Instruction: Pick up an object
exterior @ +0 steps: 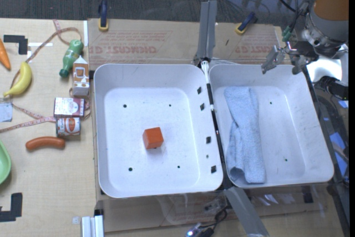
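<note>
Jaws look open and empty at my gripper above the towel; limp cloth could slip a pinch.

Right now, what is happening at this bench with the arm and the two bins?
A robot arm reaches in from the right, and its gripper hangs above the back edge of the right bin, holding nothing that can be seen. A light blue towel lies in that bin. An orange block sits alone in the left bin, far from the gripper. Nothing is picked up yet.
</note>
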You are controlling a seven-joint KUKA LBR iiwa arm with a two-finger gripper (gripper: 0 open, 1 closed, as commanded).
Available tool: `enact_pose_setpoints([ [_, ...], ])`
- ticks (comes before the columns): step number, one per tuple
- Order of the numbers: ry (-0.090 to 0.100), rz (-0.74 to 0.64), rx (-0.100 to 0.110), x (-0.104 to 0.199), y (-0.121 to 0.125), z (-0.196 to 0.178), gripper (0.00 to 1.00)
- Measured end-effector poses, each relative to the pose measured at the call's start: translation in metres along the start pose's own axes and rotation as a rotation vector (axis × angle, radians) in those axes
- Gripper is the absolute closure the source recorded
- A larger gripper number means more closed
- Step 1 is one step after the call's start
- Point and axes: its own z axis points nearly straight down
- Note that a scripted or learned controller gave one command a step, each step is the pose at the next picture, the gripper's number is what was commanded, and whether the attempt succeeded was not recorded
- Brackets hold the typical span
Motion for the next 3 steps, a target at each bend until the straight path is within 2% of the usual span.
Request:
enact_pose_setpoints([
  [1,0.000,0.341,0.002,-0.013,-0.078,0.055,0.00],
  [2,0.000,0.028,-0.001,-0.061,-0.097,0.055,0.00],
  [3,0.001,0.328,0.000,-0.087,-0.143,0.043,0.00],
])
